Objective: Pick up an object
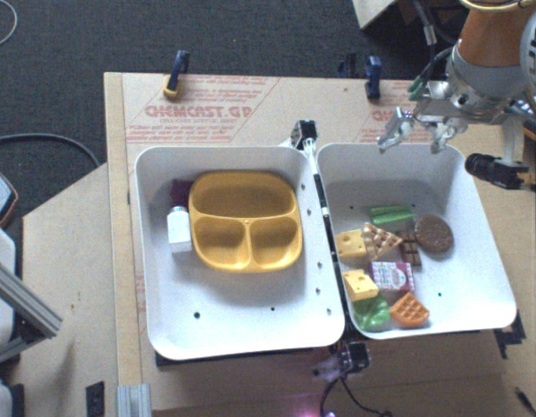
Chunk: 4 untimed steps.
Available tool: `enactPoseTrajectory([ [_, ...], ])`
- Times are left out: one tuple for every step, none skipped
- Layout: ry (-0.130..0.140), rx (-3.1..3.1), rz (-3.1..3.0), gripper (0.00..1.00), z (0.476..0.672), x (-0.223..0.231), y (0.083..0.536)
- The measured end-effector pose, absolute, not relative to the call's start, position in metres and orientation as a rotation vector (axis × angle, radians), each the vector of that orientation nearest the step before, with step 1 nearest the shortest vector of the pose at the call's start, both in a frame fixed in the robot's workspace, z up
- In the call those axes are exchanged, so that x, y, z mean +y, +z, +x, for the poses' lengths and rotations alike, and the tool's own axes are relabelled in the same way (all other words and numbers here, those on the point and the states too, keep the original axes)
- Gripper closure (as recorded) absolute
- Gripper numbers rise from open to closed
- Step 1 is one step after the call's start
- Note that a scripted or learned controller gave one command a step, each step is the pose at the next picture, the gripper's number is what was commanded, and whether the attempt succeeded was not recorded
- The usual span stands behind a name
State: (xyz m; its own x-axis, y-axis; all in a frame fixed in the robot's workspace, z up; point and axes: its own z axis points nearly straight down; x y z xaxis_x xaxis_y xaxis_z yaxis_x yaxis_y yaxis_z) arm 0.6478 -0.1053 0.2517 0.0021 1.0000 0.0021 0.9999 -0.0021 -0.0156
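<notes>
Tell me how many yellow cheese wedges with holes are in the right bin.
2. One yellow toy cheese wedge lies at the pile's left edge near the divider; the second cheese wedge sits just below it, above the green piece. Others may be hidden under the pile.

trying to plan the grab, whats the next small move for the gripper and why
Probably move toward the camera and down. The gripper hangs open above the right bin's far edge with nothing between its fingers, while the toy food lies clustered nearer the camera, on the bin floor.
</notes>
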Motion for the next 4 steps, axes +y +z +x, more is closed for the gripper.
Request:
enactPoseTrajectory([
  [0.001,-2.221,-2.220,0.00,0.650,-0.105,0.261],
  [0.006,-2.218,-2.218,0.00,0.651,-0.104,0.218],
  [0.007,-2.217,-2.219,0.00,0.654,-0.113,0.168],
  [0.006,-2.219,-2.216,0.00,0.660,-0.105,0.109],
])
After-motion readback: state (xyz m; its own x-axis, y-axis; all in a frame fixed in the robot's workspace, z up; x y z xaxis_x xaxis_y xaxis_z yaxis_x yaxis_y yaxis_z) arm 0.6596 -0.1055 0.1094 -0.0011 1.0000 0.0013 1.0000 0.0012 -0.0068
